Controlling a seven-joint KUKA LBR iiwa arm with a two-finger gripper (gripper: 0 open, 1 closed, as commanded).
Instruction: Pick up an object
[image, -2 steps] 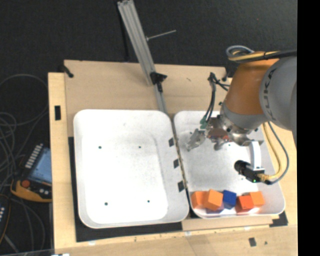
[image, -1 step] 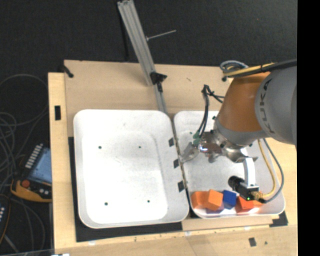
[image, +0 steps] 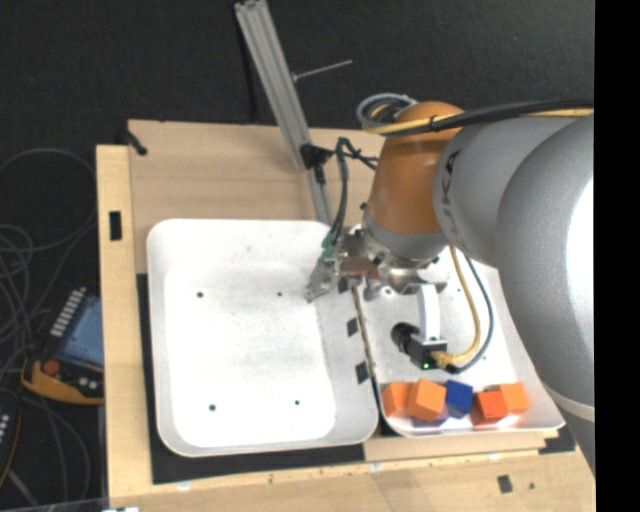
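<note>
Camera view: orange blocks (image: 428, 400), blue block (image: 459, 397).

Handheld pendant (image: 68, 350) left of bench (image: 125, 300) — cables (image: 30, 200) nearby

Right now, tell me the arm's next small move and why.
Probably shift the end effector toward the near edge of the right bin. The orange blocks and the blue block sit bunched there, while the end effector is up near the divide between the bins, away from them.

left bin (image: 180, 300) floor open, blocks (image: 455, 400) crowd right bin's (image: 540, 425) near edge
</note>
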